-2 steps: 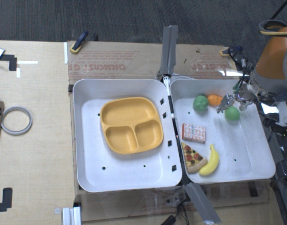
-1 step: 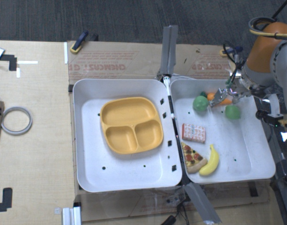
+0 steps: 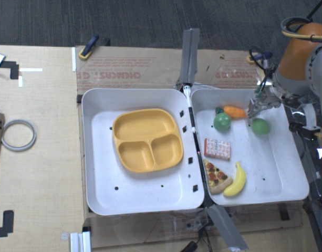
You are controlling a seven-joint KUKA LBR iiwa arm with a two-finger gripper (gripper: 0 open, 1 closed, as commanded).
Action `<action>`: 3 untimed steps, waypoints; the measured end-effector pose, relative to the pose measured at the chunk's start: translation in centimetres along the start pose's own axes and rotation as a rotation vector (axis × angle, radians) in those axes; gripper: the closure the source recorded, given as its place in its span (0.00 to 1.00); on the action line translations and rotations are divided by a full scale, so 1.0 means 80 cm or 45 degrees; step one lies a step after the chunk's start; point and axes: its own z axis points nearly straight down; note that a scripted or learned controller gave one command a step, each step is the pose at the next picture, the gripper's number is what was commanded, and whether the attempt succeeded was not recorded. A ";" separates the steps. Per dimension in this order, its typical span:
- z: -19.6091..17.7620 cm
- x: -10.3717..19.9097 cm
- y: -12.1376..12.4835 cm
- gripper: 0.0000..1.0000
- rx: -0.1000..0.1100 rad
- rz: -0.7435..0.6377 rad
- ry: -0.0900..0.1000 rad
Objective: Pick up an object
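Two white bins sit side by side. The left bin (image 3: pixel 97 156) holds a yellow divided tray (image 3: pixel 147 139). In the right bin (image 3: pixel 279 161), the gripper (image 3: pixel 253 111) hangs between a carrot (image 3: pixel 235 111) at nine o'clock and a green ball (image 3: pixel 260 126) at five o'clock.

My arm (image 3: pixel 302 56) comes in from the right edge, grey with the orange band bulging above the wrist — cables loop around it. It bends down and leftward, ending in my gripper (image 3: pixel 254 112), which points down, low over the bench — its fingertips too small and blurred to read.
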 end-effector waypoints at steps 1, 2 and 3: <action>-0.009 0.000 0.001 1.00 0.001 -0.003 -0.002; 0.010 0.003 -0.036 1.00 -0.007 -0.204 0.005; -0.151 0.073 0.011 1.00 -0.007 -0.199 0.004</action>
